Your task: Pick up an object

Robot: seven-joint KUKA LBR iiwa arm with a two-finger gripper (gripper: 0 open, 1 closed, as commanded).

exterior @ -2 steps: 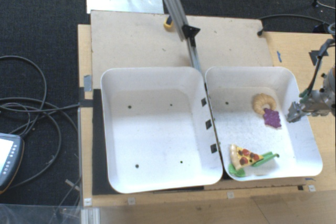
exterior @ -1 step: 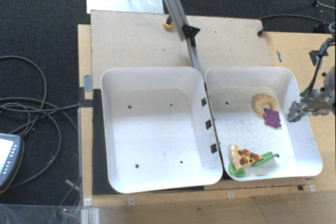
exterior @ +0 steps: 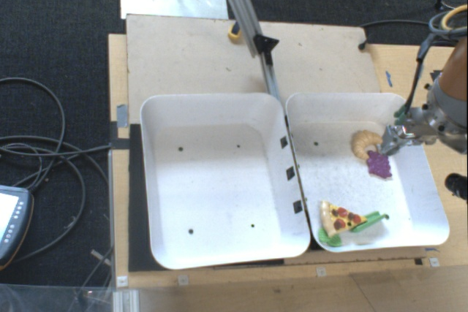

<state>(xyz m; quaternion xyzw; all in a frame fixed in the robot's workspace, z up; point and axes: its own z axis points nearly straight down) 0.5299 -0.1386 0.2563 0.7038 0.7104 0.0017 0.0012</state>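
Presently, stock of the right bin (exterior: 428, 226), all places reckoned from the grapes.

Item 1: grapes (exterior: 379, 165), purple cluster, lying on the bin floor in its right half. Long axis runs roughly from upper left to lower right; the narrower end seems to point toward the near rim, though the cluster is small and I cannot be sure.

Item 2: my pincer (exterior: 393, 140), just above and to the right of the grapes, tips low and touching or almost touching the cluster's upper end. Whether the tips stand wide or narrow I cannot tell; nothing is seen between them. So the grapes lie down and slightly left of me, and a grasp, as I judge it, wants a short shift that way and closure across the cluster's short width.

Item 3: croissant (exterior: 363, 142), tan, curved, just up and left of the grapes, touching or nearly so, and close beside my tips. Risk: I may nudge or catch it instead.

Item 4: pizza slice (exterior: 338, 216), well below and left of the grapes, near the front rim.

Item 5: green piece (exterior: 368, 221), just beside the pizza slice, below the grapes.

Item 6: left bin (exterior: 157, 157), far left of the grapes, on the bench (exterior: 314, 55).
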